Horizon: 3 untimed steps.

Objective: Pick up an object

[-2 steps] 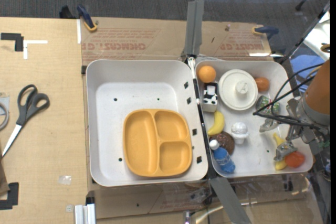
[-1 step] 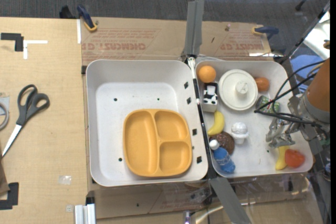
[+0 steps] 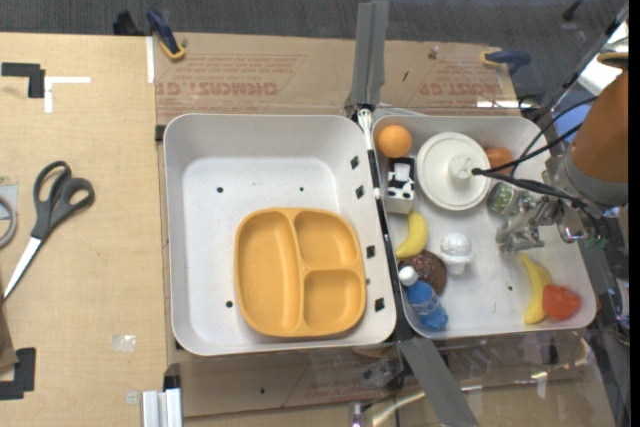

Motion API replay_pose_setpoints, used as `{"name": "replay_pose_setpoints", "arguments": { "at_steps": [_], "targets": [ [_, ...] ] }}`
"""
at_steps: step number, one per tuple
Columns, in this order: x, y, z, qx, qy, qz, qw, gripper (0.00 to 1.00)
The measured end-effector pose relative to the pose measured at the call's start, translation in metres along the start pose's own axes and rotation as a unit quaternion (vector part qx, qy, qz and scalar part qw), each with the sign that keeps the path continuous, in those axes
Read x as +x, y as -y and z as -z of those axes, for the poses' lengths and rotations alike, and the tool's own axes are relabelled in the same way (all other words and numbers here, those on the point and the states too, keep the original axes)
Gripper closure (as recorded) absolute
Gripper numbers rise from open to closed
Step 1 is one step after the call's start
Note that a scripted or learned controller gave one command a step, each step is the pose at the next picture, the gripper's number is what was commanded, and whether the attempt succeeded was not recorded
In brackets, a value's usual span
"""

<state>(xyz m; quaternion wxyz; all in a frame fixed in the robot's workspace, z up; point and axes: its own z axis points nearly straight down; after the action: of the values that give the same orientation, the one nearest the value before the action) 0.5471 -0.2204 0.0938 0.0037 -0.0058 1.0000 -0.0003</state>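
The right bin holds several objects. An orange ball lies at its back left, with a black-and-white cube just in front of it. A round white lid sits in the middle back. A yellow banana, a brown ball, a small white cup and a blue bottle lie toward the front left. Another banana and a red fruit lie at the front right. My gripper hangs low over the bin's right side, beside a clear green item.
The left bin holds a yellow divided tray. Scissors lie on the bench at far left. Cables cross above the right bin's back right. Blue clamps sit along the cardboard's back edge.
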Motion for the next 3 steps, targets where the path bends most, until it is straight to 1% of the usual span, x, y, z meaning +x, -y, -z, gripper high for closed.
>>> {"name": "replay_pose_setpoints", "arguments": {
  "at_steps": [1, 2, 3],
  "targets": [
    [-0.048, 0.001, 0.001, 0.000, 0.001, -0.101, 0.9949, 1.00],
    [-0.082, -0.016, 0.000, 0.001, 0.000, -0.203, 0.9791, 1.00],
    [-0.038, -0.120, -0.002, 0.001, -0.003, -0.371, 0.9286, 1.00]
  ]
}}
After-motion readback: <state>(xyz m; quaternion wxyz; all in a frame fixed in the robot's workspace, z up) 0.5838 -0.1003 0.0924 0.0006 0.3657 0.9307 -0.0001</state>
